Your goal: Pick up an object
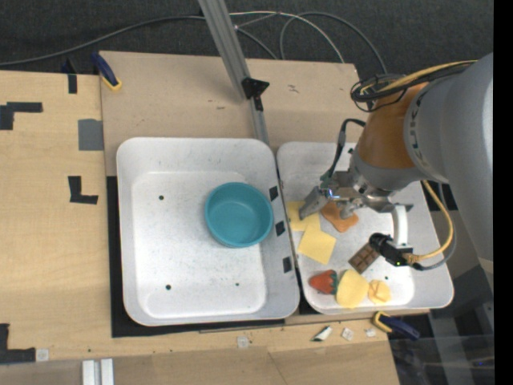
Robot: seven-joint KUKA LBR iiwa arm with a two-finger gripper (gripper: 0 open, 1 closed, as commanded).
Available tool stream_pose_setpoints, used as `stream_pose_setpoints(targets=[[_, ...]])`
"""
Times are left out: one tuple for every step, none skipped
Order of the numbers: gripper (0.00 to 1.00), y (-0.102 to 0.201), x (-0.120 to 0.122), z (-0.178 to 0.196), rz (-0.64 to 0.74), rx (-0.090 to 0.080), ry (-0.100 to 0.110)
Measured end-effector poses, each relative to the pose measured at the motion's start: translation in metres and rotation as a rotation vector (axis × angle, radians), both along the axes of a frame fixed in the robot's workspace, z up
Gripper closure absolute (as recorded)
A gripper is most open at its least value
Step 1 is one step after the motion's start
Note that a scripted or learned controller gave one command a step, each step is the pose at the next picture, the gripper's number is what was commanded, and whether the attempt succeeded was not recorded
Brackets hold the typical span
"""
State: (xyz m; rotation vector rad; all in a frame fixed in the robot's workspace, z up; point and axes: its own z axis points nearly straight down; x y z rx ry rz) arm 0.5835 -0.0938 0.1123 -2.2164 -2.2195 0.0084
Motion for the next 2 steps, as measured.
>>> stream_pose_setpoints(targets=[[0.0,0.0,0.001,-0.022,0.0,-0.003,-0.008],[1.0,0.0,0.001,-0.011,0.001,-0.001,-0.009]])
